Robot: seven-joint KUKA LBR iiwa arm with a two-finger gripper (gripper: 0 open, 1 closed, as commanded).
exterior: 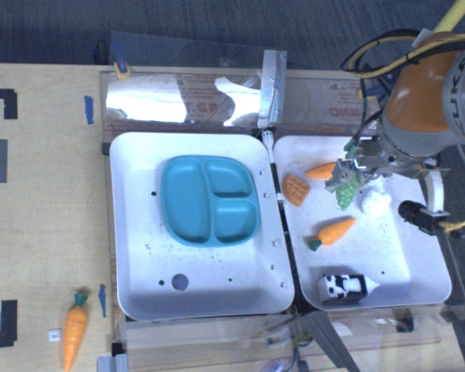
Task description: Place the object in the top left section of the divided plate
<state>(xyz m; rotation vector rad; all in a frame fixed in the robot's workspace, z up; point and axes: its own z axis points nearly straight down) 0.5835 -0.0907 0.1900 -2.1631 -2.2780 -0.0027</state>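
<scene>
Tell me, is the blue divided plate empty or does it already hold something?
Empty. All sections of the blue divided plate in the left bin show bare blue; nothing lies in them.

Glossy blue plastic plate (209,200), smooth white bins (132,208), wooden bench (39,231)

Pincer (349,178) hides part of a green object (346,198).

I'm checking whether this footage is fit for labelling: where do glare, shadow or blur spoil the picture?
Camera view: strong glare on the clear panel behind the left bin, washing out its surface; the blue divided plate is evenly lit and sharp; the gripper is cluttered and hard to read against the white right bin; the black-and-white toy is small, its details soft.
</scene>
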